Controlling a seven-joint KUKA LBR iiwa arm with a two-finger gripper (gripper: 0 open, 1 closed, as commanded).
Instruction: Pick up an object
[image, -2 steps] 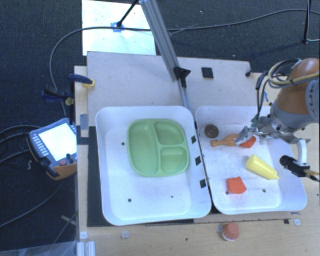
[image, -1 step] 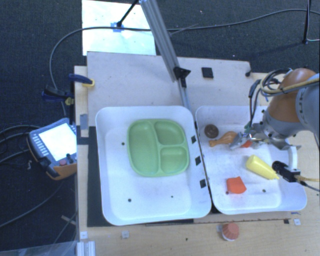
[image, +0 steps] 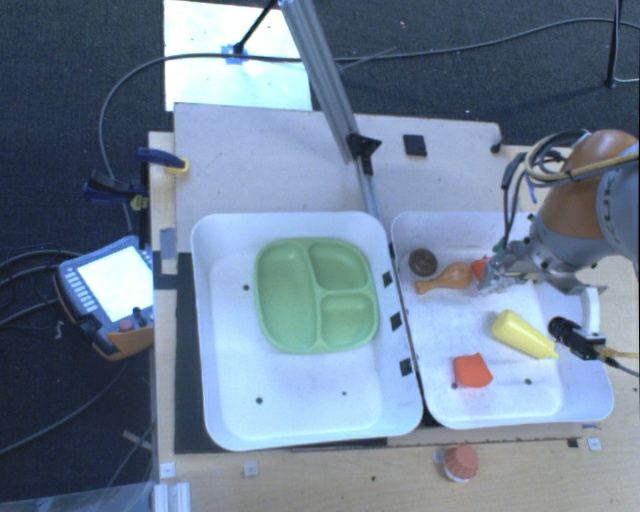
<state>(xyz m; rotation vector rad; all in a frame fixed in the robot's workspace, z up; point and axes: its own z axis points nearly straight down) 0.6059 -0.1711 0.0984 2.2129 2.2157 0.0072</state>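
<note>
Low over the right bin (image: 600, 405), the claw (image: 493, 274) sits at the fat end of a tan, pear-shaped piece (image: 450, 279), right beside a small red bit on that end; whether it is spread or clenched I cannot tell, since the fingertips blur into the clutter there. That right bin holds four loose things: the tan piece lying on its side with its narrow neck pointing left, one dark brown round piece (image: 422, 262) just above and left of it, one yellow cone-like piece (image: 522, 334) lying toward the bin's right side, and one orange block (image: 472, 371) nearer the front edge, all apart from one another. One green divided plate (image: 316, 295) with three compartments lies in the left bin (image: 230, 400). One small reddish round thing (image: 460, 463) lies on the bench in front of the bins. Reaching in from the right, the grey arm (image: 575, 235) bends downward, its orange band (image: 598, 152) uppermost.
</note>
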